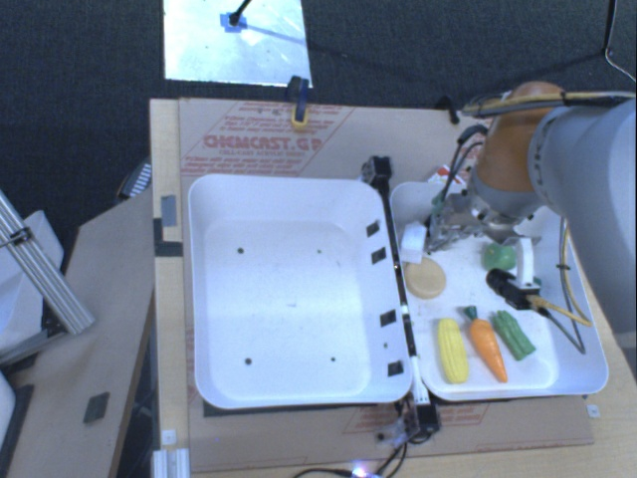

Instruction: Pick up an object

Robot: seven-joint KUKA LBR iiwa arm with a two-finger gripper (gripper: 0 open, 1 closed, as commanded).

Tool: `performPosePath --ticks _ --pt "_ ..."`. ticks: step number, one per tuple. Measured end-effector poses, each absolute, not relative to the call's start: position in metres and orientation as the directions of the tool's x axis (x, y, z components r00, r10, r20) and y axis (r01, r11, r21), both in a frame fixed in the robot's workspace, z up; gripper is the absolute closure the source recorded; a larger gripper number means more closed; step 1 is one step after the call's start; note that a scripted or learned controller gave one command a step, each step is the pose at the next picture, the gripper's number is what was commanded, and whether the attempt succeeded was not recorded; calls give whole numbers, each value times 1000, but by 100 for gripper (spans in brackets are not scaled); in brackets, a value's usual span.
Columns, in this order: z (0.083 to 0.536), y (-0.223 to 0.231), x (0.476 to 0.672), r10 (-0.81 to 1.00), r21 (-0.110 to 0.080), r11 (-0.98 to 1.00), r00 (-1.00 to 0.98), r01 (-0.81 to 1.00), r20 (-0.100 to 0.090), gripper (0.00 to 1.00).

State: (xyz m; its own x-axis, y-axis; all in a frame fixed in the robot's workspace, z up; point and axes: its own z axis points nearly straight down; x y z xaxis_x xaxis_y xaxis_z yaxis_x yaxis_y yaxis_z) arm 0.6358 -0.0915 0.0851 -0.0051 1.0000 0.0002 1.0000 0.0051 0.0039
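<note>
The grey arm [582,157] comes in from the right, its orange band [510,142] bent low over the right bin [582,371], and its gripper [453,229] is down inside that bin near the upper left corner. From where I stand the wrist and cables crowd the jaws, so I cannot tell whether they are wide or narrow, or whether anything sits between them. Just below the gripper a round tan disc [426,279] lies flat on the bin floor, close to the divide between the two bins. A small white piece [411,241] rests just beside it, toward the left wall. A green round toy [500,257] sits near the arm's wrist. Along the front of the bin three toy vegetables lie side by side: a yellow corn cob [452,351], an orange carrot [487,347] and a green vegetable [515,334]. The left bin [289,297] stands beside it on the counter [109,297].
</note>
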Motion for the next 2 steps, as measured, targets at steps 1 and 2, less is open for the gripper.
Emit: performPosePath --ticks 1,2 --pt "193 -32 669 1000 15 11 -11 1000 1 100" --pt "463 6 669 1000 22 8 -8 1000 1 100"
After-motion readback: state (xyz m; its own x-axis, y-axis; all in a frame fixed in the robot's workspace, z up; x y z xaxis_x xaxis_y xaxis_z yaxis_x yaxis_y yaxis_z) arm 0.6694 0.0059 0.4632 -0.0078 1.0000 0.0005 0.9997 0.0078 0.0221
